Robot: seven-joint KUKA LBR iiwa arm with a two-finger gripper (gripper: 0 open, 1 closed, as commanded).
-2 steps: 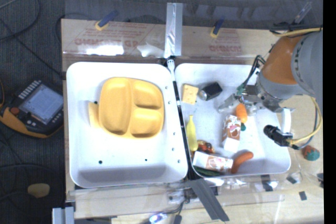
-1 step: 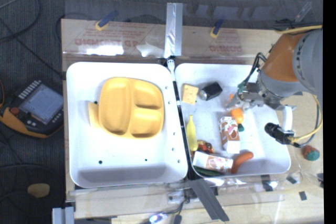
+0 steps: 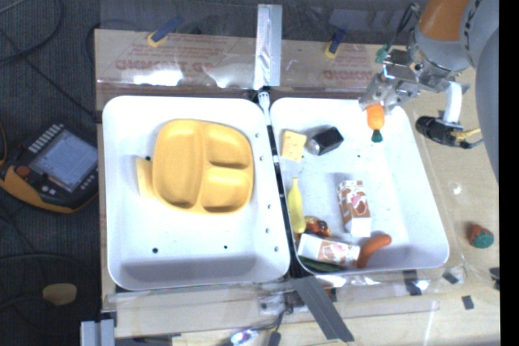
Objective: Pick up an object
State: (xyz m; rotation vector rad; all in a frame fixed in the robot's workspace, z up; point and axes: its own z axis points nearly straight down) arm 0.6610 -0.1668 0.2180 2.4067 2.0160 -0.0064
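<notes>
Camera view from above the bench, looking down at a slant on two shallow white bins side by side. From the picture's centre, the left bin (image 3: 122, 198) sits toward nine o'clock and the right bin (image 3: 422, 198) toward three o'clock.

A grey arm with an orange band (image 3: 450, 4) reaches in from two o'clock. Its gripper (image 3: 383, 97) hangs over the far right corner of the right bin. Just under the fingers is a small orange carrot toy with a green tip (image 3: 375, 121), pointing down; it appears to be pinched between the fingers and lifted clear of the bin floor.

Within the left bin, a large yellow divided tray (image 3: 203, 164) lies near the middle.

Taking the right bin's centre as the clock's middle: a yellow block (image 3: 292, 145) and a dark object (image 3: 323, 140) lie close together at eleven o'clock. A small brown and white carton (image 3: 353, 202) stands near the centre. A yellow banana toy (image 3: 295, 207) lies along the left wall at nine o'clock. At six o'clock, a white packet (image 3: 328, 249) and an orange sausage-shaped toy (image 3: 373, 247) lie against the near wall.

Outside the bins, a handheld control pad (image 3: 57, 166) rests on the dark floor at nine o'clock of the picture.
</notes>
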